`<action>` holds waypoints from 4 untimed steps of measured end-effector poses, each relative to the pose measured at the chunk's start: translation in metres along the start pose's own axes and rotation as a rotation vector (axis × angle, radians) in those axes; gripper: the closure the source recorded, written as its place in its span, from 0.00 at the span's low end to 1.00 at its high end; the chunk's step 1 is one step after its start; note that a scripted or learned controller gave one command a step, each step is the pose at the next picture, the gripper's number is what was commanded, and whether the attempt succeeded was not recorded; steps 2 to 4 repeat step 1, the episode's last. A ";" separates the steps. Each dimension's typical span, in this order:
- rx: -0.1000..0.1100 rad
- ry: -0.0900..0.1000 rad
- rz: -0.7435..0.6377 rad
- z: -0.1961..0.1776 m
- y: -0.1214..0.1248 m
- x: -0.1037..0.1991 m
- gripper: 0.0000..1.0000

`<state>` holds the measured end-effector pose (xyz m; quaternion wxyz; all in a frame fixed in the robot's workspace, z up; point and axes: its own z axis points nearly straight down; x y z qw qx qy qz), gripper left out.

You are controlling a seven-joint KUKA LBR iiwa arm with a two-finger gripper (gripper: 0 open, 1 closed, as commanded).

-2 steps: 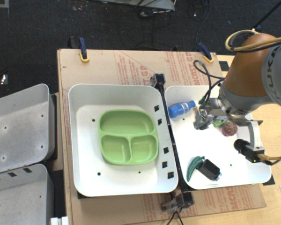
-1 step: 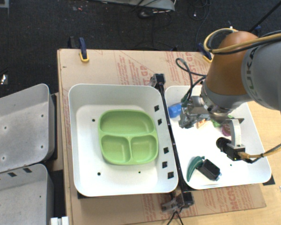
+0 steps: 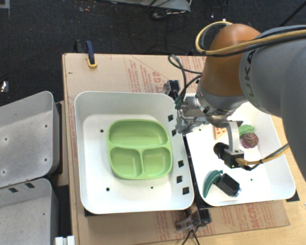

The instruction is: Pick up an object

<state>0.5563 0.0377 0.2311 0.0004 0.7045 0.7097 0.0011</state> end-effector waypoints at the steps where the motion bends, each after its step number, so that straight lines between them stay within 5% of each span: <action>1: 0.001 -0.001 0.001 0.009 0.012 0.049 1.00; 4: 0.001 -0.001 0.001 0.009 0.012 0.049 1.00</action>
